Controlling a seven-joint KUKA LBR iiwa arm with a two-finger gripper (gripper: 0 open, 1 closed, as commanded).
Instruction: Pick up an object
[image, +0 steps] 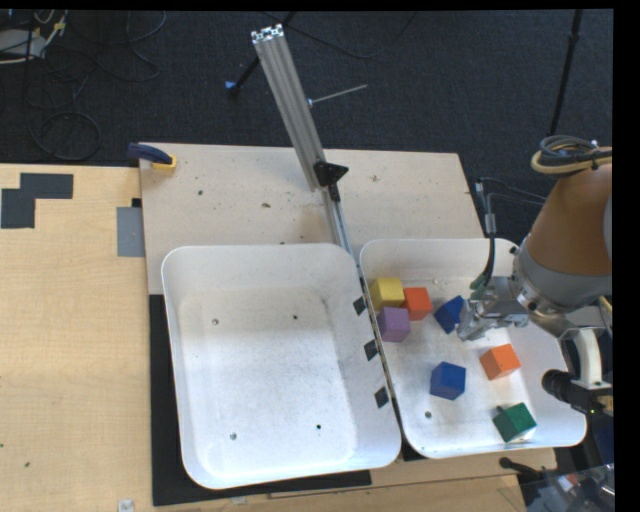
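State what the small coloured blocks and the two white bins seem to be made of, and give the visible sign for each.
Coloured blocks, such as the yellow block and green block: probably painted wood or solid plastic; flat matte faces, crisp edges, even colour, no glare. The view cannot settle which.

Left bin and right bin: likely moulded plastic; thin walls, rounded corners, smooth white surface with a faint sheen, flecked with dark specks.

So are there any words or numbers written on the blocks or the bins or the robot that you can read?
None: no words, numbers or brand names can be read anywhere.
The blocks, such as the yellow block and the green block, show plain faces.
The white bins carry only dark specks.
The checkered tip of the metal bar bears a black and white pattern, not text.
The arm shows no legible label.
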